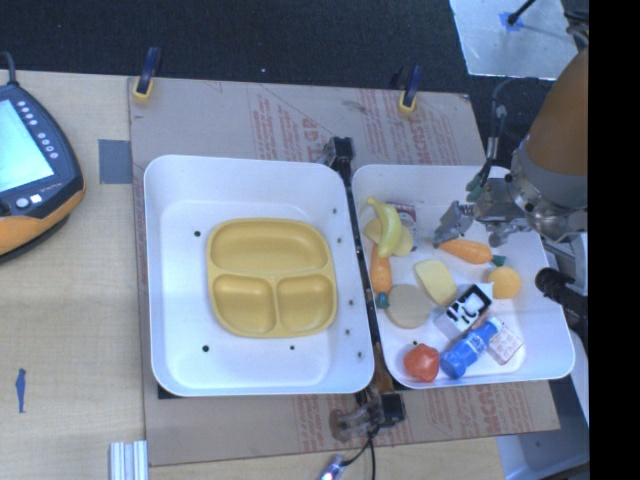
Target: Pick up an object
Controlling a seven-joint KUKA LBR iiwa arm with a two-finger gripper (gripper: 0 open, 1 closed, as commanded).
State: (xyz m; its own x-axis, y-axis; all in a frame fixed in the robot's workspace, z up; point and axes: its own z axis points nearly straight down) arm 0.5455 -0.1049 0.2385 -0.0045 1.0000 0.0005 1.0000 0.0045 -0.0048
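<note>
Orange and tapered, the carrot [466, 251] I'm after lies in the right bin [556, 367] just beneath my gripper [478, 224], whose fingers stand apart over it without clamping it, the banana [388, 226] off to its left and the yellow tray [271, 275] beyond.

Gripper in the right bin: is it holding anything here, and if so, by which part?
Nothing visibly held. The gripper hovers just beside the orange carrot in the right bin.

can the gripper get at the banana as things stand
Probably yes. The banana lies uncovered at the right bin's left edge, nothing on top, and the gripper hovers just to its right, above the carrot.
</note>
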